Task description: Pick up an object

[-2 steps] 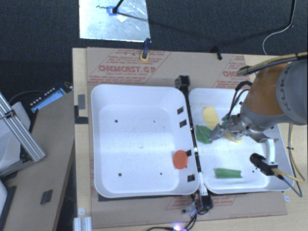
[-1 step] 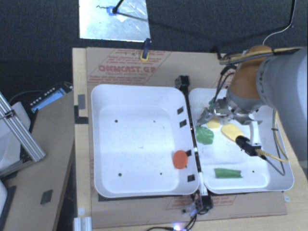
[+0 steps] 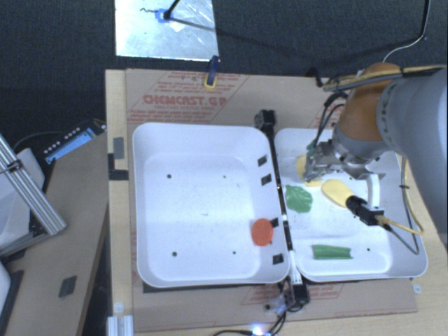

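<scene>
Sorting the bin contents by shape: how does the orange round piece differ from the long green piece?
The orange round piece is disc-like, while the long green piece is a flat, narrow strip. The orange round piece lies in the left bin near its right wall; the long green piece lies in the right bin near its front edge. Colours differ: orange against dark green. Both are small, lie flat on a white floor, and sit apart from the gripper.

Orange round piece (image 3: 262, 232) lying flat near lower right wall of left bin. In right bin: green leafy piece (image 3: 299, 199) near left wall; flat green strip (image 3: 331, 252) toward front; yellow oblong pieces (image 3: 337, 191) and (image 3: 302, 166) near centre.
</scene>
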`<state>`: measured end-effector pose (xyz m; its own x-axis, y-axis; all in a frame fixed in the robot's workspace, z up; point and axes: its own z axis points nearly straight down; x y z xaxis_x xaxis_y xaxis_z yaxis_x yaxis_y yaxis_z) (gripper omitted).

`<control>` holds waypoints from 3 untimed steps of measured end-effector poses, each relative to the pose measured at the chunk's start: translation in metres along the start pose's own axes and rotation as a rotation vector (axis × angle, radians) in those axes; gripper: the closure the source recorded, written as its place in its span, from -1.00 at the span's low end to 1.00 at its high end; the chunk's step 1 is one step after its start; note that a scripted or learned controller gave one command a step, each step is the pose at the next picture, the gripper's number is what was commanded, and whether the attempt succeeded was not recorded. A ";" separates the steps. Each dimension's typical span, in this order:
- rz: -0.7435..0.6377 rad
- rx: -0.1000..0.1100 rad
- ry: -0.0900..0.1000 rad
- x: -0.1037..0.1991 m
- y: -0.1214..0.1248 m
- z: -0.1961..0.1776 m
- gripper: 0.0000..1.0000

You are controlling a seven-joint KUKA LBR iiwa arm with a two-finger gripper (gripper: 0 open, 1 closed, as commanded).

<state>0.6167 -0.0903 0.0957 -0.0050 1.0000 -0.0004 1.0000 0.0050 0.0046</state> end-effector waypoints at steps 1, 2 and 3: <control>0.004 0.003 0.000 0.001 -0.033 0.011 1.00; 0.007 0.012 0.003 0.006 -0.131 0.011 1.00; -0.006 -0.024 -0.003 0.020 0.014 -0.146 1.00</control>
<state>0.6299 -0.0700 0.2419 -0.0112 0.9999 -0.0039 0.9995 0.0113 0.0286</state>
